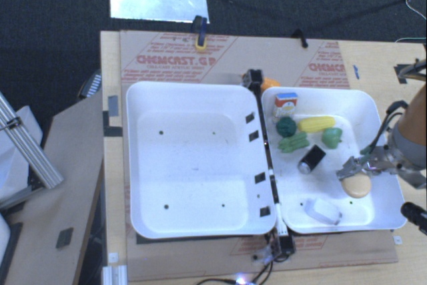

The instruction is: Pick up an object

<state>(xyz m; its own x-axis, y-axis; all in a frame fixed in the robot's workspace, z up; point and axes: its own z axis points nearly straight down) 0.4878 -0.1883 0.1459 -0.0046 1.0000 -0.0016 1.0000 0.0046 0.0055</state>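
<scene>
Clearly the left bin (193, 157) serves as the drop side: it sits on the tabletop (220, 53) as a bare white tray, touching the right bin (383, 110) along a hinged seam. All the candidates lie in that right bin, bunched toward its far-left part. A small carton (285, 103) stands at the far side, with a dark green ball (286, 127) just near of it and a green pod-shaped piece (293, 141) nearer still. A yellow corn cob (316, 123) and a green pepper (332, 137) lie to their right, and a black cylinder (311, 158) rests tilted by itself. A clear, pale item (323, 211) lies near the front wall.

Farthest right, the tool (357, 170) hangs low over a tan, bun-like object (356, 186), likely its target. Whether it is spread or closed cannot be told, and nothing shows gripped.
</scene>
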